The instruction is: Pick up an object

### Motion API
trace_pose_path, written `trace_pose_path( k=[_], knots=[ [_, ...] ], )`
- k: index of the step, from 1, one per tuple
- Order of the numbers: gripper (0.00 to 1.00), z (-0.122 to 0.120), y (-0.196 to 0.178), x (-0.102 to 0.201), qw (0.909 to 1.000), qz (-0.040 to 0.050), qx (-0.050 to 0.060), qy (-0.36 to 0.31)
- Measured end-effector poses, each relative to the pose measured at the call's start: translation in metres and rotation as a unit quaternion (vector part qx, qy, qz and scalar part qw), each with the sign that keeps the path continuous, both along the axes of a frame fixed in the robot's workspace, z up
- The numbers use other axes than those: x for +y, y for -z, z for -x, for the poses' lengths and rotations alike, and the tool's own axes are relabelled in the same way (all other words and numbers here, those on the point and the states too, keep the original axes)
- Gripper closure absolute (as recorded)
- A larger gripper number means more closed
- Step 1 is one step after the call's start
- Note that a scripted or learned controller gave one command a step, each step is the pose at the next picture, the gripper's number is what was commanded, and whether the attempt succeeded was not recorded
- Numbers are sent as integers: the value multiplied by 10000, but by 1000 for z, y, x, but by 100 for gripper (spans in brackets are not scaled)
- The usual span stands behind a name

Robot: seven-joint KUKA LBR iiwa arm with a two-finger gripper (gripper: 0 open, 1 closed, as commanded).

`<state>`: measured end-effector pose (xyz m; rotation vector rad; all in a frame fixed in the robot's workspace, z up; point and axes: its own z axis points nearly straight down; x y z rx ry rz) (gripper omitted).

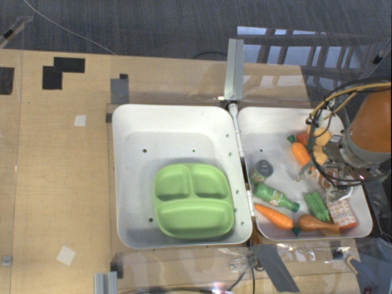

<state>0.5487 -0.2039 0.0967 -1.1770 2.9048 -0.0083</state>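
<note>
Here, two white bins side by side, with the right bin (269, 127) as the landmark. Left of it, a bin holding a green tray (193, 199). Over its right edge, the arm (371, 127), with the gripper (334, 179) low inside; whether clenched or released, impossible to tell. Near its front wall: carrots (274, 215), a green bottle (275, 195), a red-and-white packet (341, 212). Nothing visibly grasped. Best to centre on one free-lying toy, perhaps the upper carrot (300, 154), descend squarely, then close.
</note>
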Motion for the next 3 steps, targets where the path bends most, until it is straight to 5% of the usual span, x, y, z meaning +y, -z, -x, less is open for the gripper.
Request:
trace_pose_path(
  k=[1,2,3],
  knots=[
    [0,-46,7,50,9995,-18,-40,306],
    [0,-1,6,8,9993,2,-30,370],
    [0,-28,6,69,9996,-20,-50,290]
  ],
)
